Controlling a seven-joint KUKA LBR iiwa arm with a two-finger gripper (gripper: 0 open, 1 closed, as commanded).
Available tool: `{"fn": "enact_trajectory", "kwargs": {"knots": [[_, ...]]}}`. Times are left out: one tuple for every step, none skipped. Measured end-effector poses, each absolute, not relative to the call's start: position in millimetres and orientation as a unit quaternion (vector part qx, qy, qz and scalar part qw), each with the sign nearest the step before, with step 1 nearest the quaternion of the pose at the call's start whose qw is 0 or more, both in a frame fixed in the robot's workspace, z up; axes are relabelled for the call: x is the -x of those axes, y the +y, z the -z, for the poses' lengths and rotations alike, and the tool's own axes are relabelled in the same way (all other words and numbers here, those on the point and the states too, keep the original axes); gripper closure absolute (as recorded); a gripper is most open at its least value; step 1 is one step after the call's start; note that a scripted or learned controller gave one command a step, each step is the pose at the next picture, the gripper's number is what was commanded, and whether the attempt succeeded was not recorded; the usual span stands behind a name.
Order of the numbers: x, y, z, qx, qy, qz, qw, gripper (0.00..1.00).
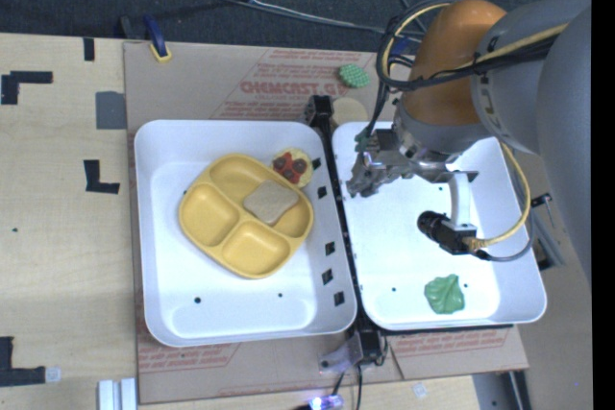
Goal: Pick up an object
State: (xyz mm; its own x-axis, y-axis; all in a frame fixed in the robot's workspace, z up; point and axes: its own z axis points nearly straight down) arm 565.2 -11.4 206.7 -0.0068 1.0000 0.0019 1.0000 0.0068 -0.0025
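1. While the arm [461, 62] reaches in from the right, you will find its gripper [365, 176] low over the right bin [500, 302], at that bin's left edge beside the divider between the two bins.
2. You cannot tell from this view how the gripper stands, clenched or released, and nothing can be seen in its grasp.
3. You have one green leaf-shaped object [444, 294] lying on the floor of the right bin near its front edge, well apart from the gripper.
4. You will see a yellow compartment tray [207, 206] in the left bin [192, 312], with a tan flat piece [270, 202] lying on it.
5. You will note a small red and dark item [292, 167] at the tray's upper right corner.
6. A green dotted object [354, 75] lies on the cardboard behind the bins.
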Motion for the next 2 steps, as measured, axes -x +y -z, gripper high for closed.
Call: {"fn": "enact_trajectory", "kwargs": {"knots": [[-556.4, 46.6, -203.9, 0.705, -0.71, -0.0005, 0.002, 1.0], [-532.7, 96.5, -202.3, 0.705, -0.709, -0.0014, 0.001, 1.0]]}}
